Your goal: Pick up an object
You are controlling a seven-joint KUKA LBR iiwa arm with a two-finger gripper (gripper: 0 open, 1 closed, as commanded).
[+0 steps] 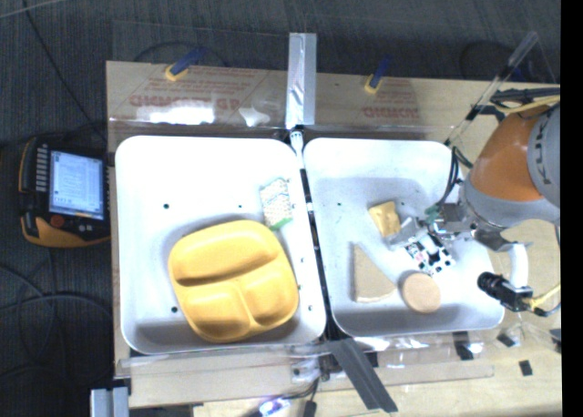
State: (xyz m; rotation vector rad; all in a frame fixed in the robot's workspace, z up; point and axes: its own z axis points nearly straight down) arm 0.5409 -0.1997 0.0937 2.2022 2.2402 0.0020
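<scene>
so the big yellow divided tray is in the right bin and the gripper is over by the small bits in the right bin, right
Not quite. The yellow divided tray lies in the left bin, not the right one, as the camera view shows. The rest stands: the gripper is over the right bin, among the small things there, near the yellow block and the round tan disc.

A yellow divided tray (235,277) lies in the lower part of the left bin (146,224), with a small green-and-white packet (276,202) just above it at the bin's right wall. In the right bin (346,165), the claw (421,244) sits at centre, near a yellow block (385,218), a tan wedge (369,276) and a round tan disc (422,293). At the frame's left edge, a handheld pendant with a lit screen (64,192) rests beside the counter (428,101).
</scene>
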